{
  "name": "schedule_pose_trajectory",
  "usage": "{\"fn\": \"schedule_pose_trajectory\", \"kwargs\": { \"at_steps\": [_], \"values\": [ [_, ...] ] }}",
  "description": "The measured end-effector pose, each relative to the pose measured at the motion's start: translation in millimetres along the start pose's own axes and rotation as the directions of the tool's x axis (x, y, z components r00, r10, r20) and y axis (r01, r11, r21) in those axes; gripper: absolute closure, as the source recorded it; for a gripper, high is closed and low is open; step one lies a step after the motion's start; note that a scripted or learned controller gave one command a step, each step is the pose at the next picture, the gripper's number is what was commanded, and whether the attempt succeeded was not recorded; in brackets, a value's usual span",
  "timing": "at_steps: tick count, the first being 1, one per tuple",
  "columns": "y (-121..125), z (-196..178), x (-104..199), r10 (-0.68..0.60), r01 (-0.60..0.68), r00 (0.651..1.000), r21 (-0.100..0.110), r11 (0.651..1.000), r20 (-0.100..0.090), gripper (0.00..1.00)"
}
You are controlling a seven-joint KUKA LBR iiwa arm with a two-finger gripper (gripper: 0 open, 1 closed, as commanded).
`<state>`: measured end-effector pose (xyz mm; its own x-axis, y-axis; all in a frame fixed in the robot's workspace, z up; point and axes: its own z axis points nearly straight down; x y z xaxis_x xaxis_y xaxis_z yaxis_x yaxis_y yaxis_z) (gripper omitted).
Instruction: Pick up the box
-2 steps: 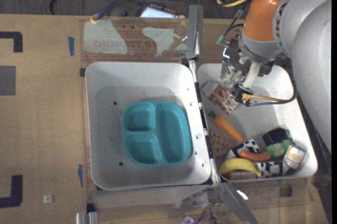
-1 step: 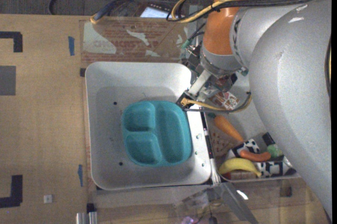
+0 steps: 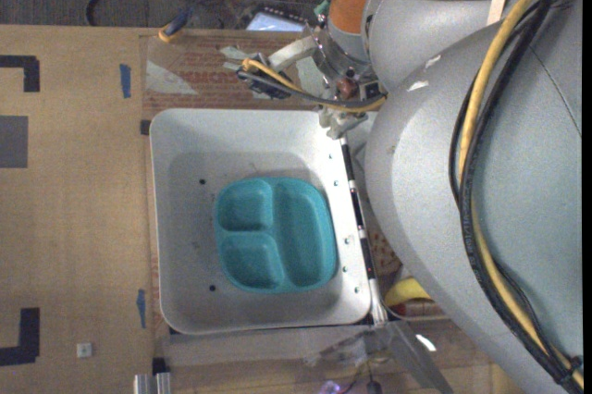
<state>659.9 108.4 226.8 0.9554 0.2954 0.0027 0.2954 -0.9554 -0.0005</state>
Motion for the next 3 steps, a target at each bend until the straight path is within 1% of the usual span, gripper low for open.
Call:
{"fn": "schedule_pose_trajectory", "kwargs": {
  "at_steps": [1,2,3],
  "values": [
    [0,0,0,0.000,0.000,1.000,-0.001,1.000,0.001,0.00],
    [-48,137,-13,0.038,-0.038,0.999,0.002,0.999,-0.005,0.00],
    [-47,129,-15,0.044,-0.044,0.999,0.006,0.999,0.007,1.00]
  ]
}}
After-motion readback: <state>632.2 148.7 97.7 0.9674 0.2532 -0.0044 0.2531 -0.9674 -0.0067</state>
